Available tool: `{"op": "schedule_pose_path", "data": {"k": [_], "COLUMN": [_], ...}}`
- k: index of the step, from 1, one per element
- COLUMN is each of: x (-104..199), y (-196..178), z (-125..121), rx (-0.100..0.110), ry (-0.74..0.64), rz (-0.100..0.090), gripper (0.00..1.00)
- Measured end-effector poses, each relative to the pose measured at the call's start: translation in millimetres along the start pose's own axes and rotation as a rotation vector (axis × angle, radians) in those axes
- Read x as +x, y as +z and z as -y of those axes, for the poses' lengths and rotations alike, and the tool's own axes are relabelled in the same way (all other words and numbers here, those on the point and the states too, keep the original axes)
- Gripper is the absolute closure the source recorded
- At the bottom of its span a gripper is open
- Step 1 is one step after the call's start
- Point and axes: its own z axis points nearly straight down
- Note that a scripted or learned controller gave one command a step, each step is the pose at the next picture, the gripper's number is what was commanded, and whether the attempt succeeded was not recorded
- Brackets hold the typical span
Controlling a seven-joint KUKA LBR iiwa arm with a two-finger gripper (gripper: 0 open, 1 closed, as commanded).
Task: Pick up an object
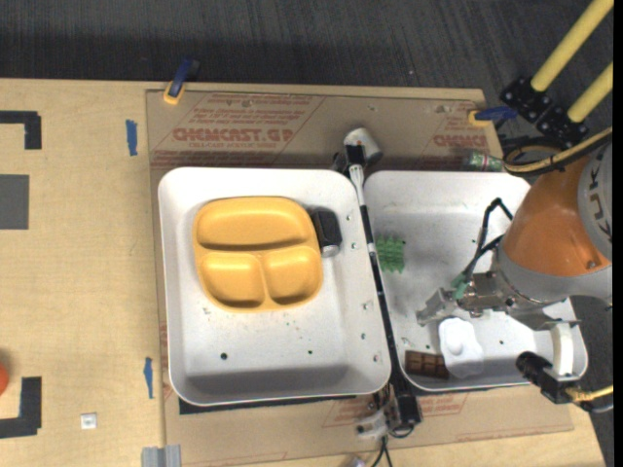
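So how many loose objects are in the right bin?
3: a green piece near its left wall, a white block and a brown bar at its front. The arm may hide more.

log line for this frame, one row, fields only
arm: over right bin | gripper: low in bin, above white object | grasp: none seen | left bin: yellow tray

You see a yellow tray [259, 252] flat in the left bin [185, 290], a dark block [326, 230] touching its right edge.
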Motion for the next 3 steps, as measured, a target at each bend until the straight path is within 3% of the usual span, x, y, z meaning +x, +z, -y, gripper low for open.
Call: {"op": "schedule_pose_path", "data": {"k": [1, 2, 3], "x": [-39.1, -7.0, -7.1], "y": [39.1, 39.4, 39.5], "z": [-37.1, -0.7, -0.7], "rx": [-0.005, -0.003, -0.003], "ry": [-0.328, -0.194, -0.193], "rz": [0.004, 0.001, 0.001], "gripper": [0.0, 0.0, 0.0]}}
